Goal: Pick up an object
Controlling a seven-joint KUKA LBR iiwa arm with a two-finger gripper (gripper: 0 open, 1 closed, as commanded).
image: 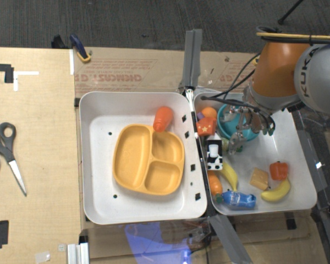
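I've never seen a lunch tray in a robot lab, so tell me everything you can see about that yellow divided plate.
The yellow divided plate looks like moulded plastic, rounded at the corners, with three hollows: one large on the left, two smaller on the right. It lies flat, right side up, slightly turned, in the middle of the left white bin, with nothing in its hollows. An orange carrot-like toy rests at its upper right rim, seemingly touching it.

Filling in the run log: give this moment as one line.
arm: over right bin | gripper: low beside teal bowl | grasp: none seen | left bin: yellow tray, orange item
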